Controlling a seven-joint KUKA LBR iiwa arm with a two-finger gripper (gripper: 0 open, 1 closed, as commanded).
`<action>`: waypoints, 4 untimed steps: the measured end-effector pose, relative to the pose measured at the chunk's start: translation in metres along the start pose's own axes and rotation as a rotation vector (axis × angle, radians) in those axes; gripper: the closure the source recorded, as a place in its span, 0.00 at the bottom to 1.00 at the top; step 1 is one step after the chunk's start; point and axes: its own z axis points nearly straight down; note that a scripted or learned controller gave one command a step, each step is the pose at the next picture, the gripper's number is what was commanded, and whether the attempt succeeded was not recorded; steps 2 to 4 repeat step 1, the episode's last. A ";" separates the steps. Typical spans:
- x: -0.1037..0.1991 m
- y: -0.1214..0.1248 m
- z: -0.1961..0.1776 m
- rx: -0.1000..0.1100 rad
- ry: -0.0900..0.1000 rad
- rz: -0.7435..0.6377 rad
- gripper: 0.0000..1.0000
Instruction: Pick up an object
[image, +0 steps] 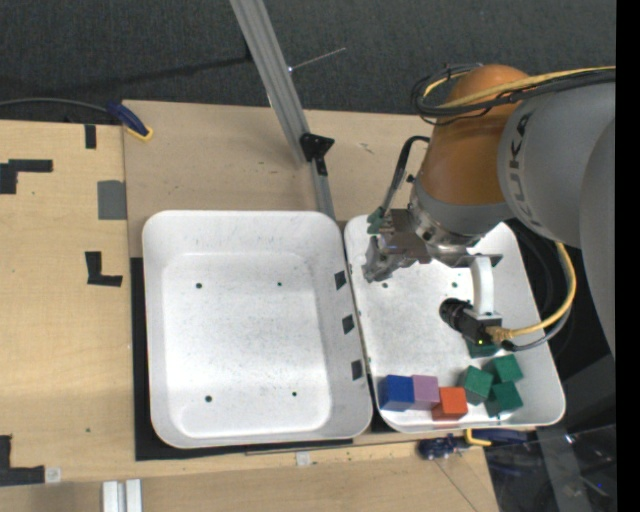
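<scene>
Filling the upper right, closest to the lens, the grey arm (560, 160) with its orange band reaches down over the right bin (530, 262); its gripper (383, 262) hangs near that bin's upper left corner, and whether it is apart or together I cannot tell. Beside it, the left bin (240, 330) offers wide bare floor. Both bins sit on the desk (60, 330), walls touching along the middle. Small blocks cluster along the right bin's near rim: blue block (397, 391), purple block (425, 389), orange block (452, 402), and green blocks (495, 385) piled just beside them. They look light, rigid and not fragile, likely a bit slick; flat opposing faces suit a pinch. Blue seems the easiest pick, with free room on its left face, though the near wall crowds a descent. Neighbours touching each other leave little gap for fingers.
</scene>
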 end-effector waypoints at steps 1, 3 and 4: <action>0.053 -0.008 0.003 0.002 0.000 0.000 1.00; 0.053 -0.008 0.003 0.002 0.000 0.000 1.00; 0.053 -0.008 0.003 0.002 0.000 0.000 1.00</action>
